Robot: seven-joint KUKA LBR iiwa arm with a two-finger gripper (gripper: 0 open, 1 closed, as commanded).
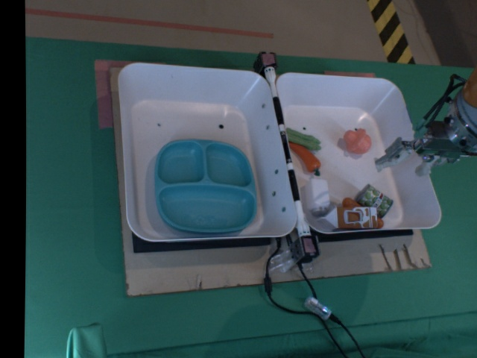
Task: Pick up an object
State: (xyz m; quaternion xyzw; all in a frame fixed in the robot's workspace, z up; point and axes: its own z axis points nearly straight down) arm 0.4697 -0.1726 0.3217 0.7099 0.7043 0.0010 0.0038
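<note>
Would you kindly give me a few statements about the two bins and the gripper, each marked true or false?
1. The blue divided plate lies in the left bin. True.
2. The gripper holds the orange tomato-like toy. False: the toy lies apart from it on the floor of the right bin.
3. The carrot lies beside the green beans. True.
4. The small green packet sits on the plate. False: it lies in the right bin, near the orange carton.

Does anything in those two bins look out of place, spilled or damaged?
Nothing looks spilled or broken. The blue divided plate lies flat in the left bin. The right bin holds small toy foods bunched toward its left and front, including a carrot and an orange carton lying on its side.
</note>
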